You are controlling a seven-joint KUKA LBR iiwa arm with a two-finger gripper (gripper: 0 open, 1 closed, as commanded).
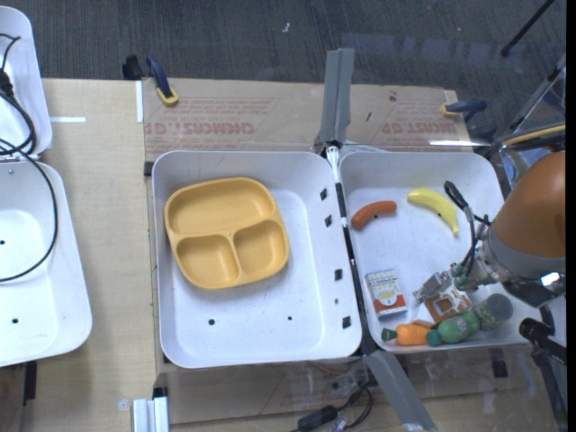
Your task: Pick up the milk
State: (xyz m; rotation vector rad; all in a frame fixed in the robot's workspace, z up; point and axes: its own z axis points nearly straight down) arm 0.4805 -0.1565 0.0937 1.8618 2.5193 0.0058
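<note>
Wooden bench (99, 97) under a cardboard sheet (261, 120), dark carpet (270, 16) behind it, blue-and-yellow clamps at the back corners. White fixtures with black cables sit at far left. Two white bins sit side by side, touching along a grey divider. Left bin (243, 331) holds a yellow three-compartment plate (226, 231), tilted slightly. Right bin (405, 178) holds a red sausage (373, 212) and a banana (434, 207) toward the back, well apart from the cluster at the front. Milk (386, 292) is a small carton with white top and orange-red lower part, lying flat near the bin's front left, just above a carrot (410, 334). Its long axis runs roughly front to back, leaning a little, white end pointing toward the bin's back. A green bottle (455, 328) lies next to the carrot, and an orange-brown packet (445, 305) sits above them. Gripper (436, 287) hangs low over the packet, right of the milk and apart from it; cannot tell how the claw stands. Arm (538, 214) enters from the right.
</note>
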